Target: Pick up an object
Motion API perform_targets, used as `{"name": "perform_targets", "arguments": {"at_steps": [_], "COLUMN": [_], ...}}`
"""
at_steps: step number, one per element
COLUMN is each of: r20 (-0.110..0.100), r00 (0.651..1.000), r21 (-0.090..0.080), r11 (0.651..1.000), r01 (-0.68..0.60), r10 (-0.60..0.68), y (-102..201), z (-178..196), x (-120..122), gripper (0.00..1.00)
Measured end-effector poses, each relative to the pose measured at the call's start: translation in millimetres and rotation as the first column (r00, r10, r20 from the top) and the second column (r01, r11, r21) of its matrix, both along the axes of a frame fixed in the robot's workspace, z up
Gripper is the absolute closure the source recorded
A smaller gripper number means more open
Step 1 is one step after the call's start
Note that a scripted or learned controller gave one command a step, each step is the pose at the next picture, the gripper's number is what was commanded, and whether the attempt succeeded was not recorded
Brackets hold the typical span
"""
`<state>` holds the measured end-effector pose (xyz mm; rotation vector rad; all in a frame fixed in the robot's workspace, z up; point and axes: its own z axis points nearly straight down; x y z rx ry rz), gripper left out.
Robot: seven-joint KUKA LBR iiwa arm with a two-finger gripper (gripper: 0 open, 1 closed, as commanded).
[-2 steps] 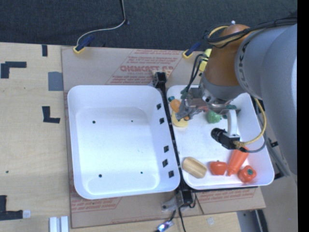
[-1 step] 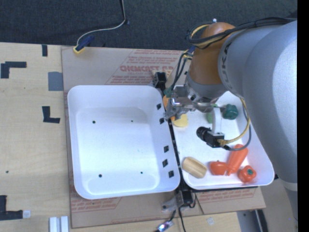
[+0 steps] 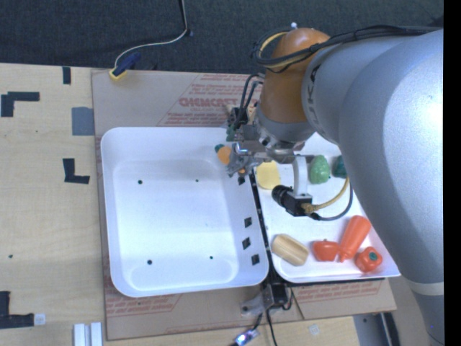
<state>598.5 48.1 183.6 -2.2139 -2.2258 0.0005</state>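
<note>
My gripper (image 3: 240, 161) hangs over the ridge between the two white bins, near their far end. A small orange object (image 3: 225, 154) with a teal tip sits tight against the gripper's left side, above the left bin's (image 3: 173, 215) right edge; whether it is held I cannot tell. A pale yellow round object (image 3: 268, 176) lies just right of the gripper in the right bin (image 3: 328, 272). In that same bin are a green object (image 3: 319, 169), a tan bread roll (image 3: 289, 248), a small red piece (image 3: 325, 250), an orange carrot (image 3: 354, 236) and a red-orange fruit (image 3: 369, 259).
The grey arm with its orange band (image 3: 288, 85) covers the right bin's far and right parts. A black cable fitting (image 3: 292, 200) dangles over the right bin. Both bins rest on a cardboard sheet (image 3: 166, 99) on the wooden bench. A cable with a blue and yellow plug (image 3: 124, 65) lies behind.
</note>
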Motion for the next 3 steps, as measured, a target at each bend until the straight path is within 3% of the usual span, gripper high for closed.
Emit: {"name": "perform_targets", "arguments": {"at_steps": [1,2,3], "r20": [0.007,0.0,0.0], "r00": [1.0,1.0,1.0], "r21": [-0.001,0.0,0.003], "r11": [1.0,1.0,1.0], "r01": [0.002,-0.004,-0.006], "r10": [-0.002,0.004,0.006], "y": [8,105,193], "z": [53,27,52], "x": [32,43,7], "gripper": [1.0,1.0,1.0]}}
